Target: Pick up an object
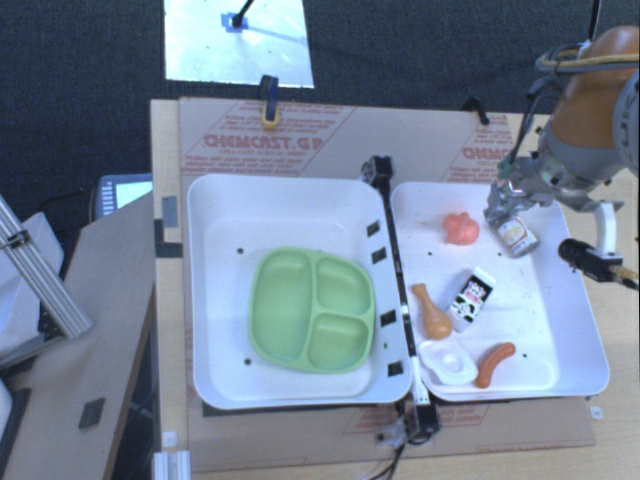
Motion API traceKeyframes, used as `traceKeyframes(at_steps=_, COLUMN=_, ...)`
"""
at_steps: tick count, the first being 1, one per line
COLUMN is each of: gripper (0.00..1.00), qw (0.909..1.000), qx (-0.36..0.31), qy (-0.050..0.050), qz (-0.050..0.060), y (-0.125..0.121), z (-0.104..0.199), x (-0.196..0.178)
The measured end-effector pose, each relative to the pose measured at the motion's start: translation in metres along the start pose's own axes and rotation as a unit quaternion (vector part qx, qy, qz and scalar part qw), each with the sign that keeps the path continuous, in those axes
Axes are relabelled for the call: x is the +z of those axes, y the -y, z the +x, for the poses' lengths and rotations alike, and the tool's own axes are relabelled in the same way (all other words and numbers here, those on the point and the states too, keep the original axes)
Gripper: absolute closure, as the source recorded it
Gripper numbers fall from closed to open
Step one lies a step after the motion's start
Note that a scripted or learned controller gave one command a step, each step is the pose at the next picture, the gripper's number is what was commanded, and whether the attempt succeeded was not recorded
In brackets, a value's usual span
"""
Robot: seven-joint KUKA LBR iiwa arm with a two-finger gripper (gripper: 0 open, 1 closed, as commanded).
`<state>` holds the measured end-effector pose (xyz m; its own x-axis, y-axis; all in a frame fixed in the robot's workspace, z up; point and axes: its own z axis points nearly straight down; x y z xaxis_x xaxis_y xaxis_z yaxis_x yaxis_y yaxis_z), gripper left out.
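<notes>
While the arm [590, 108] reaches in from the right, you can see its gripper [505, 206] down at the far side of the right bin [570, 313], right against a small jar with a pale label [516, 235]. The jar lies tilted on the bin floor, just beneath and slightly nearer you than the gripper tip; they look to be touching, but you cannot tell from this angle whether the jar sits between the fingers or whether they are spread or closed.

Just left of the gripper sits a pink lumpy toy [461, 228]. Nearer the middle of the same bin you have a small black-and-white carton [471, 298], with an orange drumstick-shaped toy [431, 312] beside it on the left. At the near edge lie a toy fried egg [448, 361] and a toy sausage [494, 362], side by side.

Your left bin [215, 298] holds a green divided plate [312, 310], lying flat.
</notes>
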<state>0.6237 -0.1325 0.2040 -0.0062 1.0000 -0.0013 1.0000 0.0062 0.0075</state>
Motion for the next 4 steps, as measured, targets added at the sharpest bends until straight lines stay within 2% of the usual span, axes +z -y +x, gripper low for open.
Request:
traceKeyframes(at_steps=1, gripper=1.0, qw=1.0, qx=0.0, qy=0.001, qz=-0.001, y=-0.002, z=-0.004, x=-0.065)
traceKeyframes(at_steps=2, gripper=1.0, qw=1.0, qx=-0.001, qy=-0.001, qz=0.003, y=0.018, z=0.046, x=-0.068)
traceKeyframes(at_steps=3, gripper=1.0, qw=1.0, qx=-0.002, qy=-0.002, qz=0.004, y=0.036, z=0.1, x=-0.049)
traceKeyframes(at_steps=4, gripper=1.0, qw=1.0, qx=-0.002, qy=-0.002, qz=0.003, y=0.057, z=0.147, x=-0.052)
